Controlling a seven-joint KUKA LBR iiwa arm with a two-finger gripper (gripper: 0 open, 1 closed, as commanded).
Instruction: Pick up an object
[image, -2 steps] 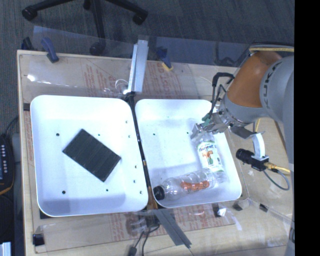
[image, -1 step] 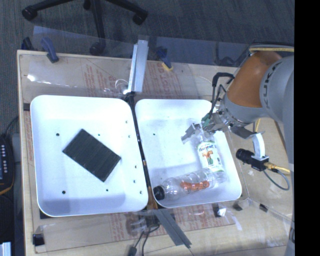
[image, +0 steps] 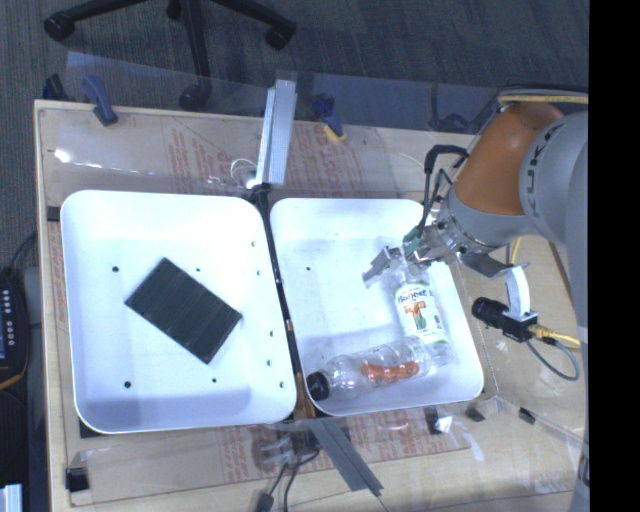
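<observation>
A camera above a bench is looking down at a slant on two shallow white bins sitting side by side. The left bin (image: 90, 230) is holding a flat dark rectangular pad (image: 183, 309), lying turned at an angle near its middle. The right bin (image: 320, 240) is holding two clear plastic bottles along its right and near sides. One, a small bottle with a white label (image: 421, 311), is lying with its long axis running roughly from far to near, its cap end pointing toward the far side of the bin. The other, a clear bottle with a black cap (image: 375, 368), is lying almost crosswise along the near wall, its cap pointing left and orange contents showing inside; its right end is lying just beside the near end of the labelled bottle. The grey arm with its orange band is reaching in from the right, and the gripper (image: 400, 258) is hanging low over the far right part of the right bin, right at the cap end of the labelled bottle. Whether it is gripping anything cannot be told from here, since the metal parts are blurring together with the clear plastic. The labelled bottle is the nearer target, stretching from the gripper toward the near side, so a grasp would likely need to close across its narrow width.
</observation>
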